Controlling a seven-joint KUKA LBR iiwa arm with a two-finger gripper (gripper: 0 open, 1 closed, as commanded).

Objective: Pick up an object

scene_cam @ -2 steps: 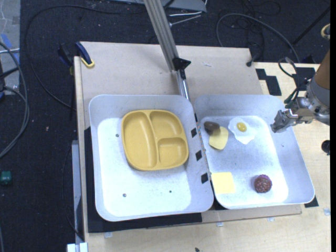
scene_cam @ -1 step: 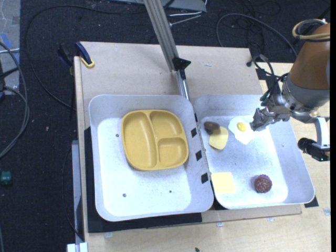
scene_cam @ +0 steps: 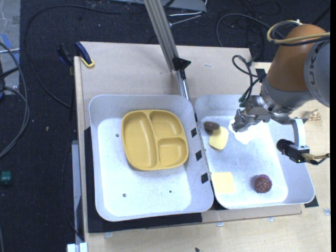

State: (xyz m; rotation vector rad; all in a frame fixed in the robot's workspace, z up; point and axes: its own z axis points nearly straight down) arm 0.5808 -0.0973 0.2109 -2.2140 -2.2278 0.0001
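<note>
hand (scene_cam: 243, 124) low over the upper part of the right bin (scene_cam: 294, 190), at the end of the arm (scene_cam: 294, 62) coming in from the right. cannot tell its state from this angle: the wrist body hides the tips, so no call on whether anything is gripped. nothing visibly caught in it.

just left of the hand, a pale yellow wedge (scene_cam: 219, 139) lies on the bin floor, with a small brown lump (scene_cam: 211, 125) touching its upper edge. both near the hand but apart from it, as far as the view shows. a white patch sits directly under the hand; possibly a scrap of paper or just glare, too washed out to say.

farther out in the same bin: a flat yellow square (scene_cam: 223, 182) near the front left corner, and a dark red ball (scene_cam: 262, 183) toward the front right, well apart from the hand.

left bin (scene_cam: 105, 193) carries a yellow divided tray (scene_cam: 155, 139), lying flat, untouched by the arm.

progress, judged: pick not yet done. every object seen rests on a bin floor. hand looks placed for a descent or grasp near the wedge and lump; closing, lifting and confirming a hold all remain.
</note>
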